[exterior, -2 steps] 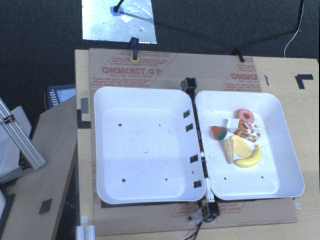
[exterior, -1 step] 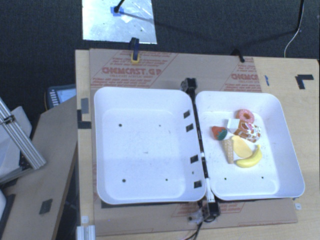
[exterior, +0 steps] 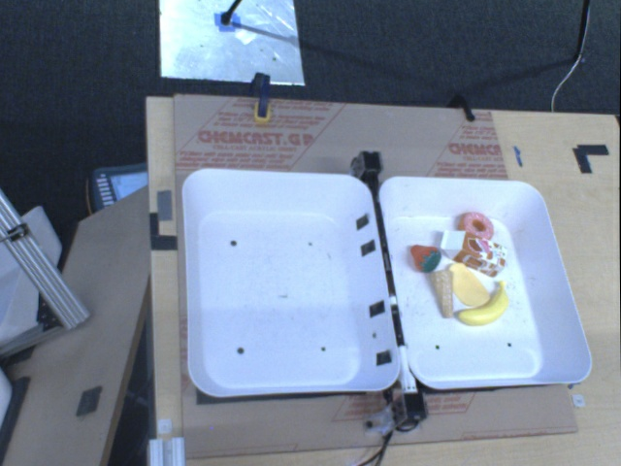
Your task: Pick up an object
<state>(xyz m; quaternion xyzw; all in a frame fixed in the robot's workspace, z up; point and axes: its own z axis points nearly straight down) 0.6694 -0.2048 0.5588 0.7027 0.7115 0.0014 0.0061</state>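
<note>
Camera view | gripper state: cannot tell | small toy foods lying clustered at 2 o'clock in the right shallow white bin (exterior: pixel 553 260) | curved yellow plastic banana (exterior: pixel 483 310) sitting outermost at 5 o'clock | judged light, rigid, slippery; pinching across its middle looking best.

Foil sheet (exterior: pixel 231 25) beyond bench; yellow clamp (exterior: pixel 262 115) on cardboard edge.
</note>
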